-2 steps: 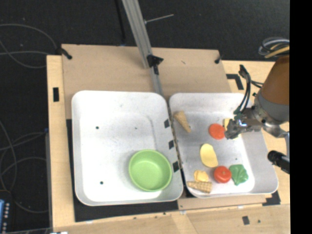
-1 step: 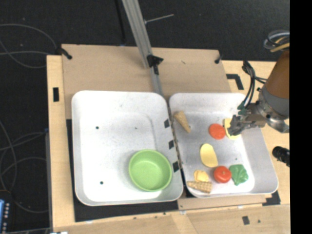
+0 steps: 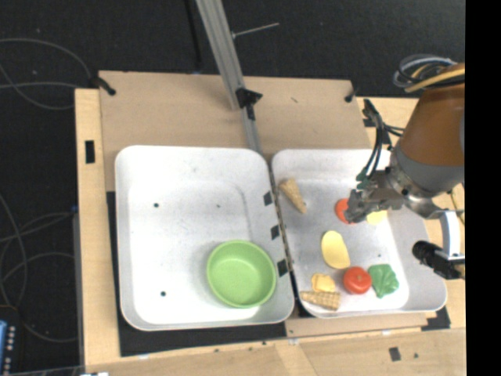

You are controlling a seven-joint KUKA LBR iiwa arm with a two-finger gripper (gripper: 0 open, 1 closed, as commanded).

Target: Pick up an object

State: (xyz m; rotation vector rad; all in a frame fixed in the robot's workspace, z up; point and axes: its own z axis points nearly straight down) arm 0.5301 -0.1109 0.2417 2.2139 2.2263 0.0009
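Observation:
In the right bin [image 3: 313,167] my gripper [image 3: 356,210] hangs low over a small red-orange object [image 3: 342,208], which pokes out at its left side. A pale yellow piece [image 3: 378,218] shows just right of the gripper. Nearer the front lie a yellow oval item [image 3: 335,250], a red tomato [image 3: 357,280], a green leafy toy [image 3: 383,280] and a waffle-like piece [image 3: 322,291]. A tan cone-shaped item [image 3: 293,195] rests near the bin's left wall. The gripper body hides whatever sits under it.
A green bowl [image 3: 241,272] sits at the front right of the left bin [image 3: 156,186]. A metal pole [image 3: 223,49] slants up from the divider between the bins. The arm's grey and orange body [image 3: 434,139] looms over the right bin's far right corner.

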